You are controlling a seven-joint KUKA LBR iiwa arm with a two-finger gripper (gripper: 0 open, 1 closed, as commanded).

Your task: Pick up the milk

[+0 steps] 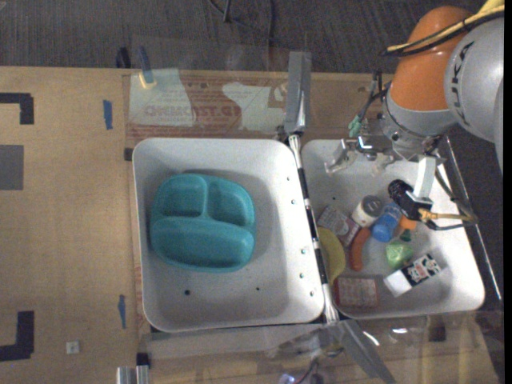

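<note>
Near right corner of right bin (pixel 468 294): milk (pixel 414 273), small white carton with black cow patches, lying on side, beside green item (pixel 398 253). Long axis runs slantwise, near-left to far-right. Probably light, stiff card, slick faces; best pinched across short width. Gripper (pixel 358 152) hovers at bin's far left, well apart; grip state: cannot tell.

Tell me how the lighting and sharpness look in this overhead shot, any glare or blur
Camera view: even, soft light; the white left bin shows gentle shading around the teal tray; the clear panel above it carries pale reflections; small items in the right bin, including the milk carton, look soft and low in detail; the gripper is slightly blurred.
</note>
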